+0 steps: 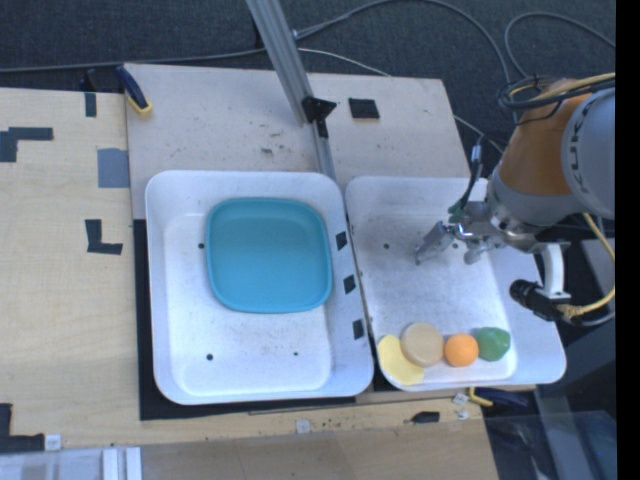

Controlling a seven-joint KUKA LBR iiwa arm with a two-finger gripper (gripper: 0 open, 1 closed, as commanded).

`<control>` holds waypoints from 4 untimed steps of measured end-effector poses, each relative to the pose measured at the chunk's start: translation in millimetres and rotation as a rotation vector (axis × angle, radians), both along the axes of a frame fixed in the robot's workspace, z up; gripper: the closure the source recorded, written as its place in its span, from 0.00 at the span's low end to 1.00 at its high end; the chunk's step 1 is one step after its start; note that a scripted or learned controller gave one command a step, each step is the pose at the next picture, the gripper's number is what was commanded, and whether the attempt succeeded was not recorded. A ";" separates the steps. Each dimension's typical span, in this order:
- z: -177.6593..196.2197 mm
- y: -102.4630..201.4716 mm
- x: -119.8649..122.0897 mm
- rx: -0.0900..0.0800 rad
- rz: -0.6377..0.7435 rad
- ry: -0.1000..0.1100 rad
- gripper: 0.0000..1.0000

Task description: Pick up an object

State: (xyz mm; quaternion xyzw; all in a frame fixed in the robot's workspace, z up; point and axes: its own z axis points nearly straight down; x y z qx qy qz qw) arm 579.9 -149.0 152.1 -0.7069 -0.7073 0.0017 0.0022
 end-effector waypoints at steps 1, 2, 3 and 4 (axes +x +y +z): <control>-42.5 1.8 -2.1 0.000 0.000 -0.002 0.00; -30.6 2.0 -1.4 0.000 0.001 -0.005 1.00; 12.4 1.0 4.3 -0.001 0.000 -0.008 1.00; 63.6 3.1 15.1 -0.001 0.000 -0.010 1.00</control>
